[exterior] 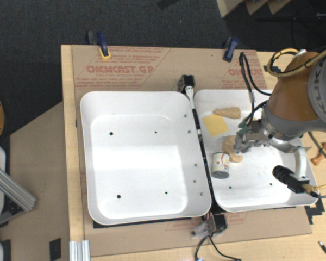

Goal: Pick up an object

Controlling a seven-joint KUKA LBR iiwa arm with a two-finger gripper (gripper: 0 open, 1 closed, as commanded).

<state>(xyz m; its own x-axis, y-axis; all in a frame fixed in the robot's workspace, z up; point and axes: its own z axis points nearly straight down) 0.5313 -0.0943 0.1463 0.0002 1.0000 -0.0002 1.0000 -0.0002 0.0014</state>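
Observation:
My gripper [240,144] reaches down into the right bin [261,197], near its middle. It hangs right over a small tan lump [230,145] that lies partly under it. Just left of and below the gripper, a little white can with red print [221,165] lies on its side by the bin's left wall. A yellow square slab [215,125] rests above the tan lump. Beyond it, near the bin's far side, lies a pale bread-like piece [227,112]. The grey and orange arm covers the bin's right part.
The left bin [136,105] sits beside the right one, and the two walls meet in a ridge [200,145]. Blue clamps [102,43] [230,48] hold the brown board at the far edge. Cables run by the arm.

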